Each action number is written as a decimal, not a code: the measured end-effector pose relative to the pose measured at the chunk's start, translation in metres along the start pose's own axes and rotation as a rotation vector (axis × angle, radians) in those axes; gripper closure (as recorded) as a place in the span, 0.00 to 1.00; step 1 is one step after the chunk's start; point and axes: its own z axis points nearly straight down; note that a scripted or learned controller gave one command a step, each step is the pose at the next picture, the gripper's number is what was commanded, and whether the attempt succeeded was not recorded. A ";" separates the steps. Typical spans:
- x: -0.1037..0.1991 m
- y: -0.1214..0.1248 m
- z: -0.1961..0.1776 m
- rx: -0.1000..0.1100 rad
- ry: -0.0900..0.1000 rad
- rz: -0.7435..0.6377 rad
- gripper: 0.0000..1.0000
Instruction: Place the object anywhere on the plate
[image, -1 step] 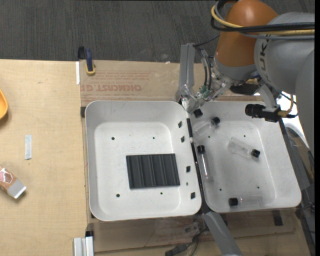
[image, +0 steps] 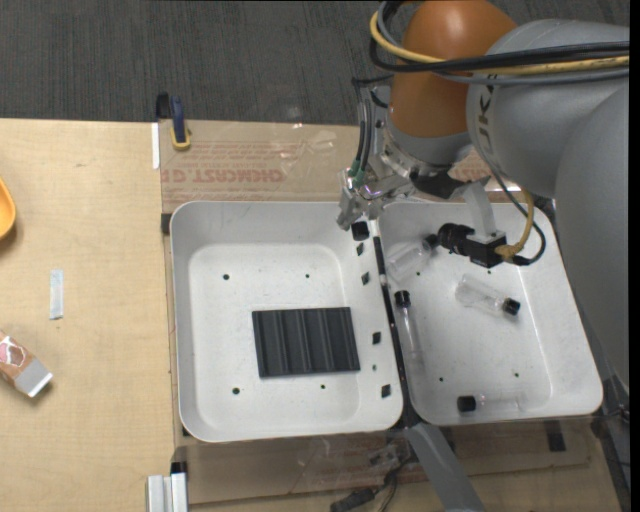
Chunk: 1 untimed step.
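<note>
**End effector above the bin divider; objects in the right bin**

The arm enters from the right of the frame, its orange band at upper centre. The end effector sits at the upper end of the seam between the two white bins, just above centre of the frame. Whether it is open or closed cannot be determined from this view, and nothing is visibly gripped.

The left bin contains a dark ribbed plate, lying flat in its lower middle area. The right bin holds a clear tube with a black cap in its centre, well apart from the plate. A small black piece lies near the lower rim of the right bin.

On the table, at the left of the frame: a small grey strip and, below it, a wrapped packet. A blue clamp sits at the upper left corner of the cardboard sheet.
</note>
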 end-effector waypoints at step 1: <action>0.090 -0.080 0.007 0.003 0.001 0.009 1.00</action>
